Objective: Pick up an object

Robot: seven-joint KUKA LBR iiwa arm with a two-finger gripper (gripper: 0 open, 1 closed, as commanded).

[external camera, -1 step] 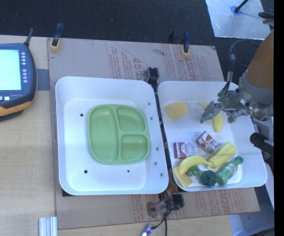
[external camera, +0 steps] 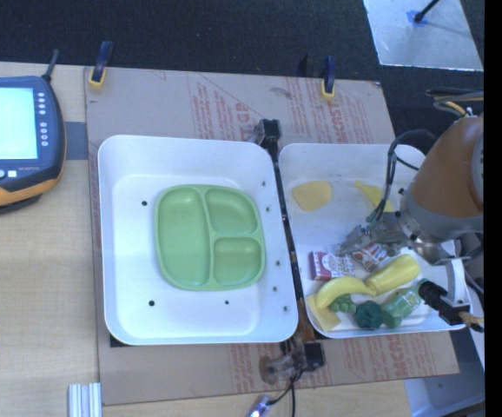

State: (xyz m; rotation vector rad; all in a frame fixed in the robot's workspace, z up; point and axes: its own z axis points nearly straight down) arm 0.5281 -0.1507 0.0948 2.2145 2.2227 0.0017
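Note:
The right bin (external camera: 338, 159) holds several small objects: a pale yellow flat piece (external camera: 311, 195), a red and white packet (external camera: 328, 264), a yellow banana (external camera: 342, 289), a yellow-green oblong piece (external camera: 393, 273), and dark green items (external camera: 371, 314) near the front edge. My gripper (external camera: 361, 237) reaches in from the right and sits low over the middle of this bin, its metal fingers just above the packet and the oblong piece. The grey and orange arm (external camera: 449, 181) covers the bin's right side.
The left bin (external camera: 129, 159) holds a green divided plate (external camera: 209, 236). A teach pendant (external camera: 12, 137) lies on the bench at far left. Clamps (external camera: 101, 66) stand at the board's back edge. A black latch (external camera: 269, 132) sits between the bins.

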